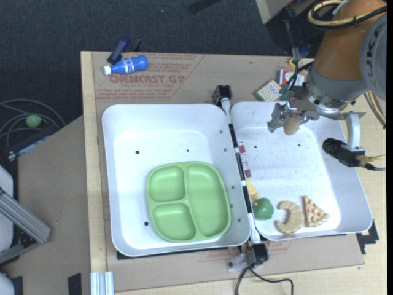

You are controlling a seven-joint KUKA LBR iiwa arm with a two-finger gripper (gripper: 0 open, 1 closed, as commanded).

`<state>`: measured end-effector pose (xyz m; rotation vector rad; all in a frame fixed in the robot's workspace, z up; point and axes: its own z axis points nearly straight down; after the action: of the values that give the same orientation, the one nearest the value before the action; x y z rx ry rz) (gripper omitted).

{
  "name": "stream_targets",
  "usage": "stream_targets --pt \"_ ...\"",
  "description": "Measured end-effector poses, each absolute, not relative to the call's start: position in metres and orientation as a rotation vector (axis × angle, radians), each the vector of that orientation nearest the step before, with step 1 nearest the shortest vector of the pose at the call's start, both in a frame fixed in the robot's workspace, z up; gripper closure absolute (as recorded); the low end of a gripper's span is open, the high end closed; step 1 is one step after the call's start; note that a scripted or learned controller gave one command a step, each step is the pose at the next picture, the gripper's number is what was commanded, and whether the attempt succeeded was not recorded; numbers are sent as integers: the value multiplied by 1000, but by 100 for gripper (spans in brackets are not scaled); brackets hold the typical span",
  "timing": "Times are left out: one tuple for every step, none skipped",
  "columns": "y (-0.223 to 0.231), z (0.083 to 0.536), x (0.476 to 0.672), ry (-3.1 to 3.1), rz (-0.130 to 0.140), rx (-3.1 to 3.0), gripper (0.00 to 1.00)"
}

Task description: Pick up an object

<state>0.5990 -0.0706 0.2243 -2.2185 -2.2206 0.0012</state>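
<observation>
My gripper (285, 121) hangs over the far part of the right bin (288, 158), near its back wall. At that bin's near edge lie a green round fruit (263, 208), a tan croissant (289, 216) and a pizza slice (313, 211), all well below the gripper in the view and apart from it. A green divided plate (186, 200) lies in the left bin (135, 140). Something tan shows close by the gripper's tip, and I cannot make out what it is.
A blue and white bottle (126, 65) lies on the bench behind the left bin. A small patterned card (269, 91) sits behind the right bin. The ridge between the two bins (238, 158) runs down the middle.
</observation>
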Motion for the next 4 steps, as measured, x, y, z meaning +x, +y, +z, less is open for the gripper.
stream_targets --pt "-48 257 613 -2225 -3 -2221 100" --pt "-63 246 604 -2219 3 -2221 100" --pt "-90 249 605 -2222 0 -2224 100" --pt "-100 245 608 -2222 0 -2224 100"
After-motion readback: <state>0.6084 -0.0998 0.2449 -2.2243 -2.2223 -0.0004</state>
